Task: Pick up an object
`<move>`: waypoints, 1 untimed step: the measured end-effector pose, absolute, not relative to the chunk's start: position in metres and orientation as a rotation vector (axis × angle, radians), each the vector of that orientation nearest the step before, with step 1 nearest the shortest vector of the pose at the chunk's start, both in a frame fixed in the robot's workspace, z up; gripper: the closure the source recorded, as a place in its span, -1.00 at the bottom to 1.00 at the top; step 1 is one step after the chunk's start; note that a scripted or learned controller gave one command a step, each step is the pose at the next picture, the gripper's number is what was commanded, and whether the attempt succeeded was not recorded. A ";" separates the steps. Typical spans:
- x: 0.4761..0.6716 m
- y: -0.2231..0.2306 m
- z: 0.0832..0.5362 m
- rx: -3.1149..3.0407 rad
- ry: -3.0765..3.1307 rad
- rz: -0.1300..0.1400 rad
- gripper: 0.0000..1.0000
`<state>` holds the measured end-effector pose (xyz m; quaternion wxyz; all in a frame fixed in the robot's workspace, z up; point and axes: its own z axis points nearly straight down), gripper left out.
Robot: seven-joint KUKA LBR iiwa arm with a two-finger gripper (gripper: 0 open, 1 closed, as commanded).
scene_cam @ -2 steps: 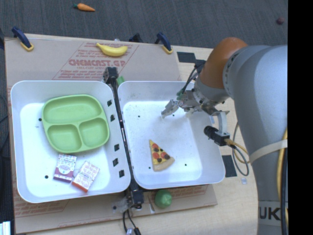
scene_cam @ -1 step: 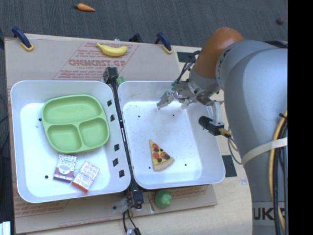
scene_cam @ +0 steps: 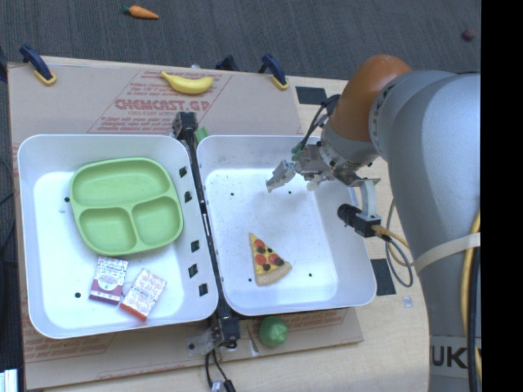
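Observation:
A toy pizza slice (scene_cam: 268, 260) lies flat in the right bin (scene_cam: 347, 276), toward its front middle. My gripper (scene_cam: 280, 175) hangs over the back part of that bin, above and a little right of the slice and well apart from it. Nothing shows in the gripper. The grey arm with its orange band (scene_cam: 372, 88) reaches in from the right. In the left bin (scene_cam: 37, 219) a green divided plate (scene_cam: 127, 202) sits at the back. Two small snack packets (scene_cam: 109, 280) (scene_cam: 145, 292) lie in front of it.
A toy banana (scene_cam: 188, 81) rests on the cardboard behind the bins, and a green ball (scene_cam: 273, 331) sits just in front of the right bin. Blue clamps (scene_cam: 38, 64) (scene_cam: 274, 70) hold the cardboard's back edge. A toy carrot (scene_cam: 143, 11) lies on the floor beyond.

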<state>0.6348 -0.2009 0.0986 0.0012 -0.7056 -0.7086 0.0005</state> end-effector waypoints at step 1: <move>0.621 -0.210 0.123 -2.215 -2.223 0.001 -1.00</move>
